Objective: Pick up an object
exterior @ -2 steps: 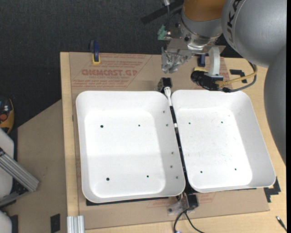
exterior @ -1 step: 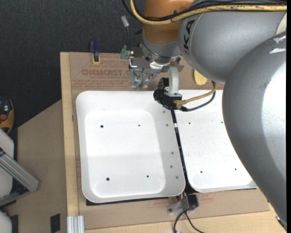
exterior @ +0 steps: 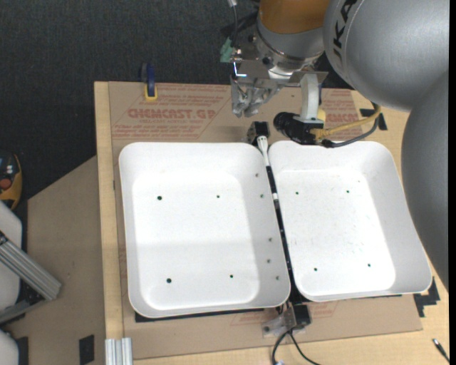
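Grey arm (exterior: 399, 57) casing looms closest, blurred and cut off by the top and right edges, and it hides the far right corner of the bench. Its orange band (exterior: 292, 14) is cropped by the top edge. Two white bins lie side by side on a brown board (exterior: 182, 107): the left bin (exterior: 127, 192) and the right bin (exterior: 402, 192), each floor marked with a few small dark dots. The gripper (exterior: 246, 103) hangs over the board just beyond the bins' far rims, near where they meet. It is a tangle of metal seen end-on, and I cannot tell whether it is wide, narrow or carrying anything. Which object is meant for picking cannot be made out. A small blue and yellow clamp (exterior: 149, 80) sits at the board's far edge.
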{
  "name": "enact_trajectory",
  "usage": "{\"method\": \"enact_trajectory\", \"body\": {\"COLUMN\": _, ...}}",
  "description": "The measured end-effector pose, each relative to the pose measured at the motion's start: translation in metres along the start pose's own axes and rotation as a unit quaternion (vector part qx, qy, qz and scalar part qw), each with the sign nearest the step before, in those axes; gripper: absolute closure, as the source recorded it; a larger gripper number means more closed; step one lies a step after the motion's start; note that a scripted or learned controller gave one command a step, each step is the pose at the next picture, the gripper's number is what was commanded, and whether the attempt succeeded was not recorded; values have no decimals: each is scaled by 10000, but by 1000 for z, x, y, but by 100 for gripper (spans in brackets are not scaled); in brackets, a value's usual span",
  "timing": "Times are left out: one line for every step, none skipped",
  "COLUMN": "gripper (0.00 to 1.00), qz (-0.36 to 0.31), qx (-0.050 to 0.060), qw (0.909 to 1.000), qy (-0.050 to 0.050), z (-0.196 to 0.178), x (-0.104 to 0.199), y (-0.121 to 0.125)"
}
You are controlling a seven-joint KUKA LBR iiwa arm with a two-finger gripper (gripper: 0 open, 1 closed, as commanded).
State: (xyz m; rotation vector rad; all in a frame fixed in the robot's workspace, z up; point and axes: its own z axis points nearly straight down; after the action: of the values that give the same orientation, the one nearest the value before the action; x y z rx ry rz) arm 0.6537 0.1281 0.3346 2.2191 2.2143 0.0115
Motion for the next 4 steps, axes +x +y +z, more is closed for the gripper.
{"method": "enact_trajectory", "body": {"gripper": 100, "qz": -40, "qx": 95, "qw": 9999, "qy": 1, "z": 76, "x": 69, "y": 10}}
{"method": "enact_trajectory", "body": {"gripper": 100, "qz": -3, "qx": 8, "qw": 10000, "qy": 2, "z": 22, "x": 43, "y": 13}}
{"method": "enact_trajectory", "body": {"gripper": 100, "qz": -35, "qx": 102, "qw": 9999, "qy": -4, "z": 113, "x": 100, "y": 9}}
{"method": "enact_trajectory", "body": {"gripper": 100, "qz": -5, "qx": 22, "qw": 10000, "qy": 6, "z": 59, "x": 83, "y": -3}}
